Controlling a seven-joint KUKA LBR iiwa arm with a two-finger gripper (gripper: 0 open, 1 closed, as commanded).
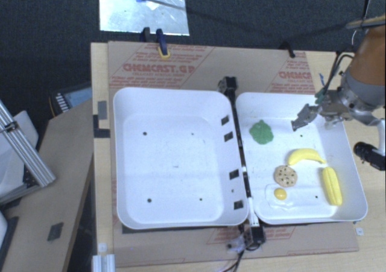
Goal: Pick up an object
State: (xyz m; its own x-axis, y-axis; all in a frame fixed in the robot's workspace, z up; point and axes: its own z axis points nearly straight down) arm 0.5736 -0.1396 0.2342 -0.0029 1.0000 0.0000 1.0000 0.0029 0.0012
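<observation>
Fingers [303,119] of unclear aperture, gripping nothing visible, poised over right bin [356,162] above green object [262,132], banana [306,156], cookie [285,175]; for a sound grasp, centre over one item before descending

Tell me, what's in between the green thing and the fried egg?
In the camera view, the round cookie sits roughly between the green thing and the fried egg, just above the egg. Around it is bare white bin floor.
</observation>
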